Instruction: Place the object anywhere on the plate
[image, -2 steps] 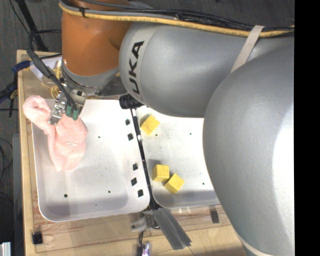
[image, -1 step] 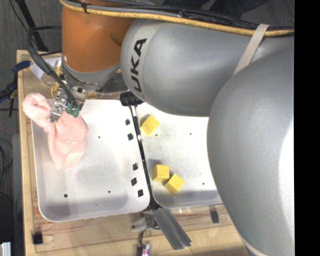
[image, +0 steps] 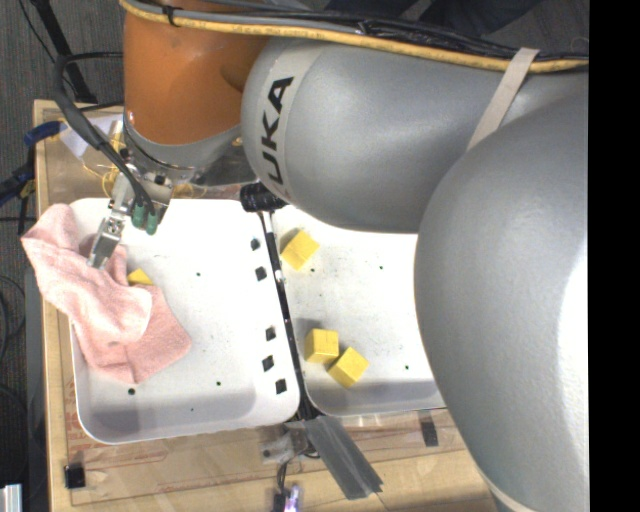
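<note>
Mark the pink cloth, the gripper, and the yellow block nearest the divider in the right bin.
pink cloth (image: 95, 300): camera view, middle of the crumpled fabric.
gripper (image: 104, 243): camera view, its tip above the cloth.
yellow block (image: 298, 249): camera view, top face.

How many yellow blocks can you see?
4. One yellow block lies at the top of the right bin, two touch lower down, and one peeks from the pink cloth in the left bin. The cloth or arm may hide more.
</note>
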